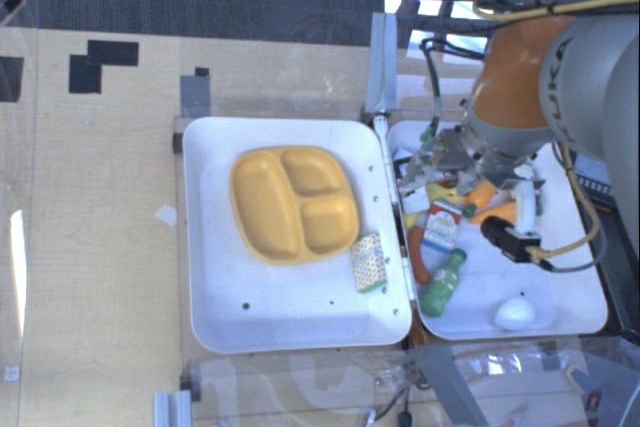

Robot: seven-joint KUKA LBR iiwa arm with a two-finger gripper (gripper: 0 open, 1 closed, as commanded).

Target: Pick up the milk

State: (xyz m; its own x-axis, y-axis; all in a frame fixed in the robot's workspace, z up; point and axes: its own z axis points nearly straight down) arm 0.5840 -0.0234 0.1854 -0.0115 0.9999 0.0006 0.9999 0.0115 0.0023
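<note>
The grey arm point(600, 85) with its orange band fills the upper right of the frame and reaches down over the right bin point(575, 300). The gripper point(447, 167) hangs low over the upper left part of that bin, above a tight cluster of small things. The wrist and the clutter below hide its tips, so I cannot tell how far open it is, and nothing can be seen held in it.

The milk point(440, 227), which looks to be the small white and blue carton with a red top, lies in the right bin just below the gripper in the frame and near the wall the two bins share. A red sausage-shaped piece point(413, 257) lies just to its left, along that wall. A green bottle point(441, 283) lies on its side just below the carton, slanting down towards the bin's lower left corner. An orange piece point(484, 198) sits just to the upper right of the carton, partly under the wrist. A white rounded thing point(515, 314) rests apart near the bin's lower edge.

The left bin point(205, 235), at the centre of the frame, holds a yellow divided plate point(295, 203) with three compartments in its upper middle. A small patterned pouch point(368, 263) lies just off the plate's lower right rim, near the shared wall.
</note>
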